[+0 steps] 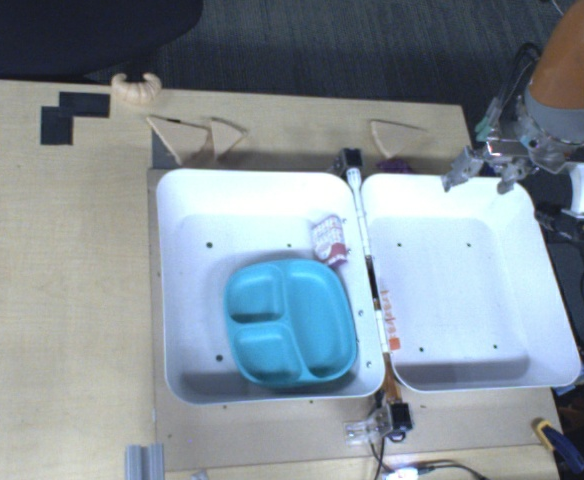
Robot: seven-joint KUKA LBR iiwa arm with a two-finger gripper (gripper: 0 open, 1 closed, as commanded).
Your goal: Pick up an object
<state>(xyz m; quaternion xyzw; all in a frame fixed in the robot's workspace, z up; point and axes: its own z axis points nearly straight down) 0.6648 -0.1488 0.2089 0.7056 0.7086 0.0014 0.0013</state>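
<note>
Tray point(290, 320) flat in left bin point(187, 208), packet point(328, 239) touching its far rim. Tray: stiff, light, slick; pinch raised rim. Packet: probably soft, crinkly. End effector point(484, 171) spread, empty, over right bin point(532, 368) far edge.

The pale wooden bench point(62, 298) carries two shallow white bins touching side by side, the left bin point(187, 268) and the right bin point(532, 268), with a small tan curled object point(135, 88) near its far edge.
</note>
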